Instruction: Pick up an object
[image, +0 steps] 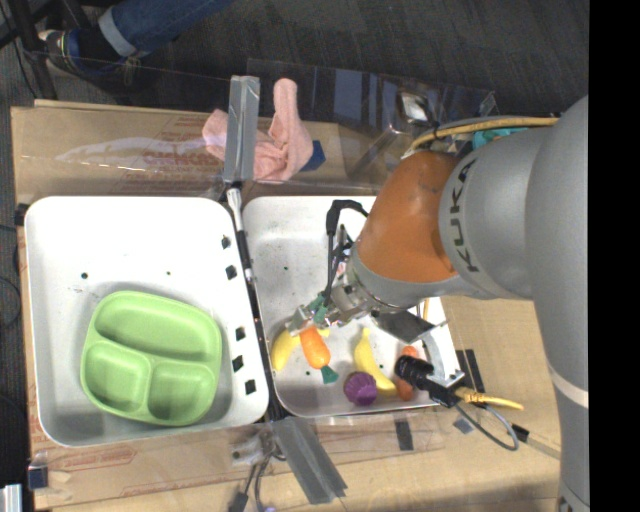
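Two white bins sat side by side; the right bin (290, 225) held the gripper (312, 318), low over an orange carrot (316, 348) beside a yellow banana (284, 350). Grip state: couldn't tell.

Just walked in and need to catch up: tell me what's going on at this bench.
The grey arm has its gripper down in the right bin, right over a toy carrot. Bananas and a purple fruit lie beside it. A green divided tray sits in the left bin. Nothing is lifted yet.
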